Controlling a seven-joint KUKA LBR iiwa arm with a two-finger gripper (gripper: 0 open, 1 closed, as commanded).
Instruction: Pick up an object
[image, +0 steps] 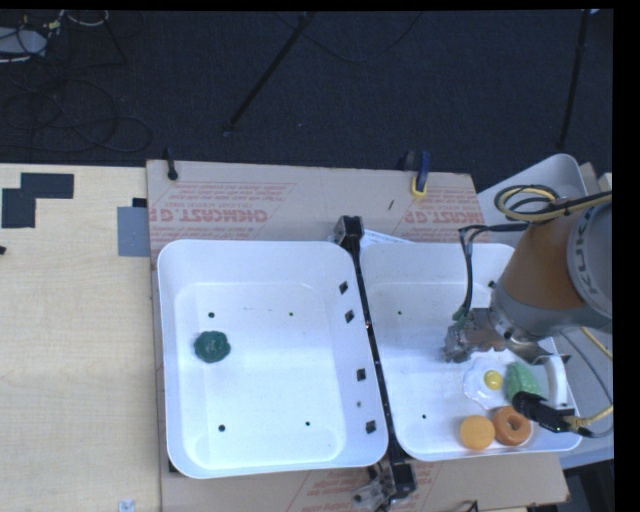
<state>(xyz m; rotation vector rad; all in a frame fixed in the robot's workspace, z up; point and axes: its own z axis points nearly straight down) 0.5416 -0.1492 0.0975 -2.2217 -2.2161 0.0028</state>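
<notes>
A dark green round lump (212, 347) lies at the left side of the left bin (250, 262). In the right bin (420, 300), near its front right corner, lie a fried-egg toy (487, 383), a green piece (521, 381), an orange ball (477, 432) and an orange-brown ring (512, 427). My gripper (459, 347) hangs low over the right bin's floor, just left of the egg toy. Nothing shows between its fingers, and I cannot make out how they stand.
The bins sit on a cardboard sheet (300, 200) held by a blue and yellow clamp (421, 180) at the back. A black divider strip (362, 340) runs between the bins. A wooden bench surface (70, 350) lies to the left.
</notes>
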